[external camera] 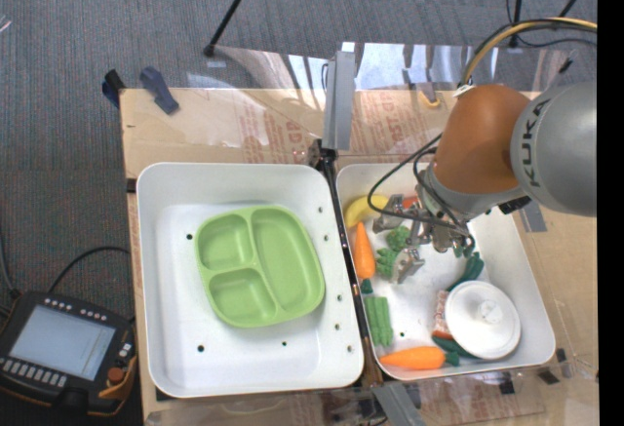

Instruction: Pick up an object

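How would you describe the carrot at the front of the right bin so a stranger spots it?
Look in the right-hand shallow white bin. Along its near edge lies an orange plastic carrot, flat and pointing left. Unlike the other orange carrot by the left wall, it sits just below the round white lidded bowl.

Glossy green plastic tray — smooth white plastic bins — bare metal gripper.

— What do we see carrying everything?

— We see a brown bench — two shallow white bins sit on it side by side, the left bin and the right bin, touching along their inner edges.

— Anything else on the bench?

— An upright grey post behind the bins.
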Controlling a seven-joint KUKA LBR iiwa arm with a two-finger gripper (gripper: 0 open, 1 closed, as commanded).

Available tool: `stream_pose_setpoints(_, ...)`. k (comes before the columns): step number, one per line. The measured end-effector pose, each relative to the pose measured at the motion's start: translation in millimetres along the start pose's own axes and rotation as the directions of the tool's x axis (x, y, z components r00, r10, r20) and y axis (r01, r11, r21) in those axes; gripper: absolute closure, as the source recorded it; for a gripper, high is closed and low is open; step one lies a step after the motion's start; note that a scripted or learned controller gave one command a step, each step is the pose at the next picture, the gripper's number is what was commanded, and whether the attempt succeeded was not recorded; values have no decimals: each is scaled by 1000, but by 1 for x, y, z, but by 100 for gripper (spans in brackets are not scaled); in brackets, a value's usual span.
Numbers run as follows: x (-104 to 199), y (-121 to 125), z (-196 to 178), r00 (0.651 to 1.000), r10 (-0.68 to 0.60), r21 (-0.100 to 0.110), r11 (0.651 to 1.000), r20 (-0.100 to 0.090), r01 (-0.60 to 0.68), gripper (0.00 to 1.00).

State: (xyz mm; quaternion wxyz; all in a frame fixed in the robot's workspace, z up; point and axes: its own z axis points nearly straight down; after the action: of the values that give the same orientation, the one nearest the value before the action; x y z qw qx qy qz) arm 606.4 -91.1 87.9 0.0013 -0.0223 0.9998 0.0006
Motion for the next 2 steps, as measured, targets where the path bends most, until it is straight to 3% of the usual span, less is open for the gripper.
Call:
stream_pose_setpoints(1,92,-13,0,1000,-23,0,1000,-6,23,0)
stream_pose_setpoints(2,52,-1,1,999,46,0,999,-3,-46,0)
